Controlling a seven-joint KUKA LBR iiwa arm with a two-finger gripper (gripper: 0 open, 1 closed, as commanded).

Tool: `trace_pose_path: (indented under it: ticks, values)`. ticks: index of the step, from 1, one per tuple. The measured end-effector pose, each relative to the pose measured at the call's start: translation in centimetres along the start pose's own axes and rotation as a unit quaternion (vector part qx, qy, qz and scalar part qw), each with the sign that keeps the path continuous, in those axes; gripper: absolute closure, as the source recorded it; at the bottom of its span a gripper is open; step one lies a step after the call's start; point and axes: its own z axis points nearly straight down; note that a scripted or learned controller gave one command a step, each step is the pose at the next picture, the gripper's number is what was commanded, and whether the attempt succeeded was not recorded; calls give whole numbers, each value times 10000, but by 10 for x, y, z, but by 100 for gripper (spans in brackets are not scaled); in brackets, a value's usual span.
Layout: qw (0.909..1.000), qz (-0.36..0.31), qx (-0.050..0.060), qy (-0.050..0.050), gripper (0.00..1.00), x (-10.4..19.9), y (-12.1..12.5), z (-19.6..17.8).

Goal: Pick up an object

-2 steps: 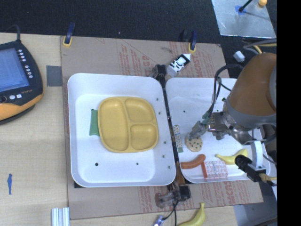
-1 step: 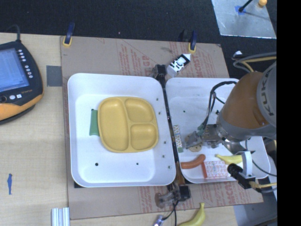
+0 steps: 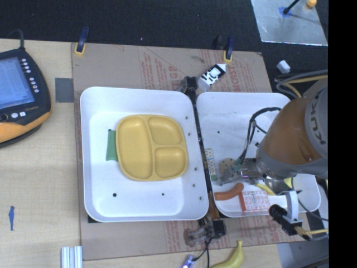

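My gripper (image 3: 227, 171) is low in the right bin (image 3: 223, 111), near its left wall and toward the front. Just in front of it lies an orange-red sausage-shaped object (image 3: 229, 193). Beside that, to the right, is a small red-and-white box (image 3: 254, 201). A bit of a yellow object (image 3: 266, 189) peeks out from under the arm. The arm's body hides much of the right bin's right side. In the left bin (image 3: 100, 201) sits a yellow divided plate (image 3: 150, 147) with a green flat object (image 3: 111, 145) sticking out from under its left edge.
A banana (image 3: 235, 254) lies on the bench in front of the bins. A teach pendant (image 3: 19, 96) rests at the far left. Clamps and cables sit between the bins at the back (image 3: 191, 84) and front (image 3: 203, 232).
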Motion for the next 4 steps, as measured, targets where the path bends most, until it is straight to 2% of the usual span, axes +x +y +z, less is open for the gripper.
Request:
trace_pose_path:
  ticks: [1, 2, 3, 4]
  values:
    - [10000, 17, -10, -4, 0, -52, 75, -1]
    - [10000, 0, 5, -2, 0, 0, 71, 0]
    - [10000, 17, 3, 0, 0, -21, 67, 0]
    - [10000, 2, -2, 1, 100, -21, 68, -12]
